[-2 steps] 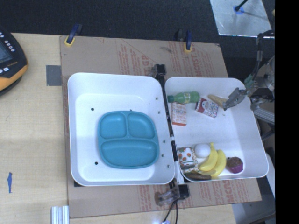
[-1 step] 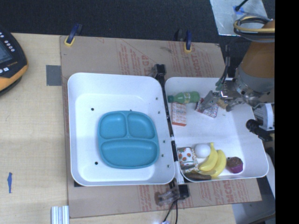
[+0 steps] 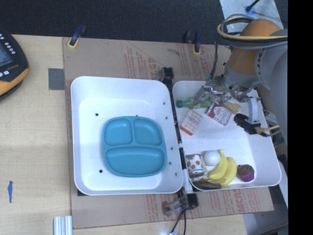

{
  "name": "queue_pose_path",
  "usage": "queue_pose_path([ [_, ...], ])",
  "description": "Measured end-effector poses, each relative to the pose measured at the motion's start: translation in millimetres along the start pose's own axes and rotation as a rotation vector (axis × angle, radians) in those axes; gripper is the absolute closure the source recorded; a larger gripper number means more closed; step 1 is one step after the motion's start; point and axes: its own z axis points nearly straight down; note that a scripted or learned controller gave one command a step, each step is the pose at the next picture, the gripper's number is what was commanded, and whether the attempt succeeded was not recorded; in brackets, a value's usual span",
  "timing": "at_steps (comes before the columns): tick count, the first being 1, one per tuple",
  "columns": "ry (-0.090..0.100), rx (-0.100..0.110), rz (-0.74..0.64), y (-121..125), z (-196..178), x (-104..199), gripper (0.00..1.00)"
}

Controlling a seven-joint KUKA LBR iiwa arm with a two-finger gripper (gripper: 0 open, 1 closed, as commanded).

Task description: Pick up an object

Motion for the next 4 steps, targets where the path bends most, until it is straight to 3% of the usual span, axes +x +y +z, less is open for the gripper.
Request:
queue_pose_path([
  [1, 0.002, 0.025, -0.001, -6, -1, -1, 1.0],
  [2, 0.005, 0.018, 0.002, -78, -32, -22, 1.0],
  [3, 0.005, 0.016, 0.005, -112, -44, -70, 1.0],
  [4, 0.007, 0.005, -0.007, -96, -125, -4, 1.0],
])
